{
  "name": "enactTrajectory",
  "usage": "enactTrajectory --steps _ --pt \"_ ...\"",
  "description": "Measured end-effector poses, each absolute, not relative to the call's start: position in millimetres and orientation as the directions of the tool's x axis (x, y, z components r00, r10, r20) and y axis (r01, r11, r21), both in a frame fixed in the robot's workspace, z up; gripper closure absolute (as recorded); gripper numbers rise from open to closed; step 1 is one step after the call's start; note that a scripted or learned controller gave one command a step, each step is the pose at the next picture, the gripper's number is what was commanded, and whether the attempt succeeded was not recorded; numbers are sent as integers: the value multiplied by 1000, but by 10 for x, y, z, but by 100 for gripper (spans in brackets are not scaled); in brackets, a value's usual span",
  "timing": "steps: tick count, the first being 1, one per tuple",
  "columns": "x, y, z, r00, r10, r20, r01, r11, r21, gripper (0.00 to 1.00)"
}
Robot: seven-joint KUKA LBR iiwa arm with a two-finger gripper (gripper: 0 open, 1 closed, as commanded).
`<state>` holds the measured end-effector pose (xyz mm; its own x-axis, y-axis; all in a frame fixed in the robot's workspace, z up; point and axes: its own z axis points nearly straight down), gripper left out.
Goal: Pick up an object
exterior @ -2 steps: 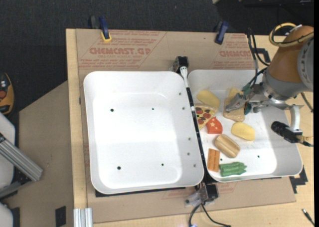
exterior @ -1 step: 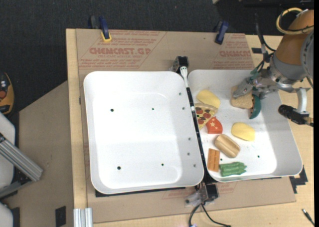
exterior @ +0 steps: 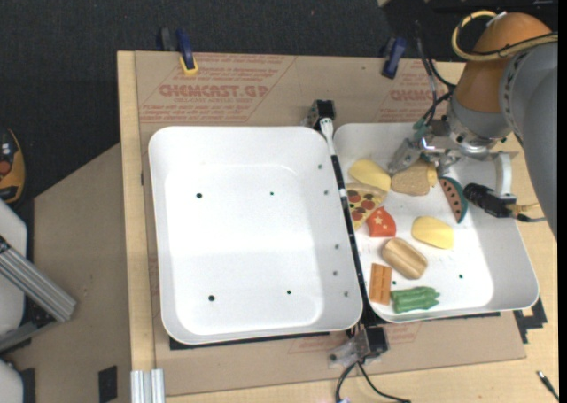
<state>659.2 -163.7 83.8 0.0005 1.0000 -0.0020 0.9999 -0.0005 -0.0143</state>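
Over the right bin (exterior: pixel 509 268), toward its 12 o'clock rim, the gripper (exterior: pixel 416 155) hangs with fingers spread and nothing between them. At its 6 o'clock lies a tan bread slice (exterior: pixel 411 182), with a yellow wedge (exterior: pixel 369 174) at the slice's 9 o'clock. Further toward 6 o'clock lie a tomato (exterior: pixel 381 223), lemon (exterior: pixel 433 233), hot dog (exterior: pixel 405 257) and green pepper (exterior: pixel 414 299). At 9 o'clock sits the left bin (exterior: pixel 177 242).
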Motion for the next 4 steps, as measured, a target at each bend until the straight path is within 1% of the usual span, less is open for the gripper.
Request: enactTrajectory --steps 1,2,3,4 --pt "6607 -1092 838 3 1000 -4 1000 -4 -26 0" --pt "6336 -912 849 1 1000 1 1000 -1 -4 0" --pt "5877 -920 845 2 1000 2 1000 -2 -6 0" --pt "5433 -1161 846 4 1000 0 1000 -4 -5 0"
